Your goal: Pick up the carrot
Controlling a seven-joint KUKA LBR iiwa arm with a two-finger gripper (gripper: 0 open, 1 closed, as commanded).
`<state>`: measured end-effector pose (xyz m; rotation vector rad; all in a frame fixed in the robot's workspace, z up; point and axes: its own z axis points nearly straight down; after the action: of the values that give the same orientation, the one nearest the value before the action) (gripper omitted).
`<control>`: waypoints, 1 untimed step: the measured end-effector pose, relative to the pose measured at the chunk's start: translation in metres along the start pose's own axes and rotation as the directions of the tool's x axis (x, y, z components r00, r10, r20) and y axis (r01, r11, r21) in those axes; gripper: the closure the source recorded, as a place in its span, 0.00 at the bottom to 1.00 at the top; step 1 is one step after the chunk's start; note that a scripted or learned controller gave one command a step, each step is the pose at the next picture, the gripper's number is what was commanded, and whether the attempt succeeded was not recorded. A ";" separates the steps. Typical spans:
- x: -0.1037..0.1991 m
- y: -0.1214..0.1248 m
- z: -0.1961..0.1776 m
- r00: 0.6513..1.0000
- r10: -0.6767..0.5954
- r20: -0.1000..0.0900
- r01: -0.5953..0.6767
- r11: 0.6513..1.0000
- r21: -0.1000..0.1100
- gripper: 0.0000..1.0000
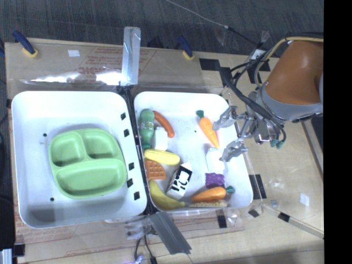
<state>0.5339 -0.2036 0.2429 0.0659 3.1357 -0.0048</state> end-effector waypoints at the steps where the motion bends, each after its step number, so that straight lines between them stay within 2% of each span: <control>1: -0.038 -0.003 0.141 0.968 0.251 -0.014 -0.251 0.968 -0.002 0.00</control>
<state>0.5728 -0.2089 0.1019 0.4641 3.1153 0.0023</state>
